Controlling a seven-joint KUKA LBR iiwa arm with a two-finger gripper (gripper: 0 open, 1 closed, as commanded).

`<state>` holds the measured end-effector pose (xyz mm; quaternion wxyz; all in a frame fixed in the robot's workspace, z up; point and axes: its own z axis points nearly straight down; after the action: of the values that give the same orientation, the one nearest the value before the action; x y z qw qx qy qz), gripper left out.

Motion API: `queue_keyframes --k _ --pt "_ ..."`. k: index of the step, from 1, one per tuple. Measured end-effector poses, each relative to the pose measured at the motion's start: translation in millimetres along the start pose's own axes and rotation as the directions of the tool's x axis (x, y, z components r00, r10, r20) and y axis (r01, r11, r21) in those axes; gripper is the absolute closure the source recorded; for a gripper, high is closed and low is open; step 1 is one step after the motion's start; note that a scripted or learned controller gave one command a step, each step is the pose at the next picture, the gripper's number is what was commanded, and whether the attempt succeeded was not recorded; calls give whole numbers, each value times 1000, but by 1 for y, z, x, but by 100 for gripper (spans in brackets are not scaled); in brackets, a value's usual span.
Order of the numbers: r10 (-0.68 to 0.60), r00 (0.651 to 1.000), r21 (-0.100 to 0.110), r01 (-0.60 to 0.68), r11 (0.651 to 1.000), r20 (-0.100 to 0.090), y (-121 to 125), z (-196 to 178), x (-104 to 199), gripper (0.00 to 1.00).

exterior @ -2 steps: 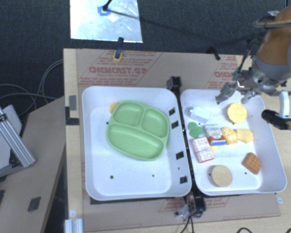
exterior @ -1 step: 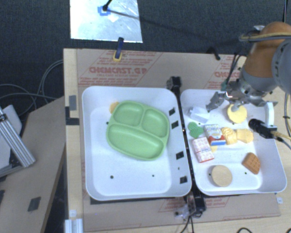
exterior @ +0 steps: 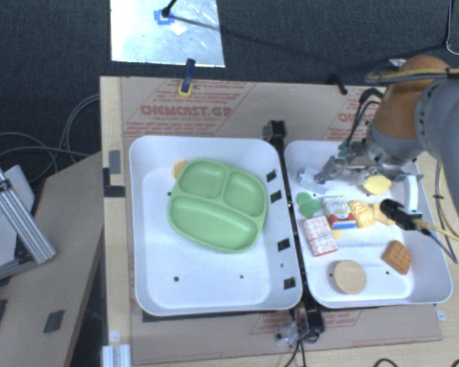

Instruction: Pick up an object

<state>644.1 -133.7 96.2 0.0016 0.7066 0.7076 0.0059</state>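
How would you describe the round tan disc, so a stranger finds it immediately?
Look in the right white bin, the one crowded with small toy foods. Go to its near edge: the round tan disc lies there, below the red-and-white carton. It alone is plain, circular and flat.

Arm (exterior: 444, 113): fat grey rounded housing, smooth finish, kinda glossy. 1 orange band (exterior: 402, 102) above wrist, domed look. Thin dark cables looping beside band. Gripper (exterior: 321, 176) end pale metallic grey, boxy, small.

A shiny metal sheet (exterior: 167, 21) lies on the dark floor behind the bench. An aluminium frame bar (exterior: 14, 205) stands at the left, near grey cables (exterior: 76, 121).
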Motion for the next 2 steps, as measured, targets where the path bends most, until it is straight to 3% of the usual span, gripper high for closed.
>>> queue_keyframes --k 1,2 --pt "-4 1000 -4 4 1000 5 6 1 0 0" --pt "-7 1000 -24 7 1000 6 12 -15 1 100"
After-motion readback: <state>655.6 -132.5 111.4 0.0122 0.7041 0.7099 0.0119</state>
